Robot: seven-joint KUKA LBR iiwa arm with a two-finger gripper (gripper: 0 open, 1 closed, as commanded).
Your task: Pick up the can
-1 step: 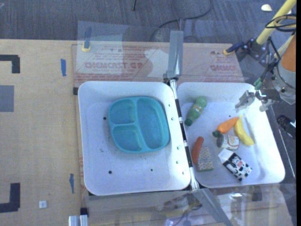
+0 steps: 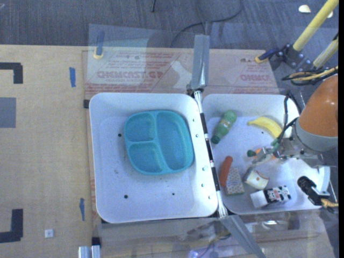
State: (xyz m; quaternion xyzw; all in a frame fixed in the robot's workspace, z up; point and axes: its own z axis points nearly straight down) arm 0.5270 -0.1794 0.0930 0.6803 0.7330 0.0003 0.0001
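Gripper, fingers' state unclear, hovers in right bin among banana, green bottle; left bin holds blue tray

Two bins sit side by side on the counter; the left bin holds a divided plate near its middle; the right bin holds the rest; a bottle lies tilted near its upper left, just beside the wall between the bins; a banana lies to the bottle's right; a sausage-shaped piece lies below the bottle, with a flat packet touching its lower right; a small can lies right of the packet; a small box lies below the can; the pincer hangs above the can, under the banana.
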